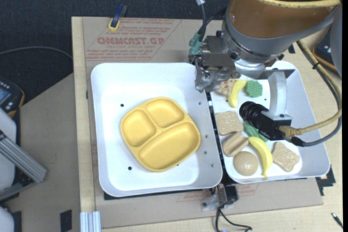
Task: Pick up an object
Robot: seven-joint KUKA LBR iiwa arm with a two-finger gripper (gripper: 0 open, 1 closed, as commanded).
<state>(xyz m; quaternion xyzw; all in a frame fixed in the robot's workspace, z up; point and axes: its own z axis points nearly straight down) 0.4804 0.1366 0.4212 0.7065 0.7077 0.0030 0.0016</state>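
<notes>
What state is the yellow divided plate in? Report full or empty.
Empty. The yellow divided plate lies flat in the left bin, and all three of its compartments show bare yellow; the toy food lies in the right bin.

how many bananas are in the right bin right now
2. One banana lies near the bin's far end, just below the gripper; the other banana lies near the front, between the round bun and a cracker. The arm may hide more.
</notes>
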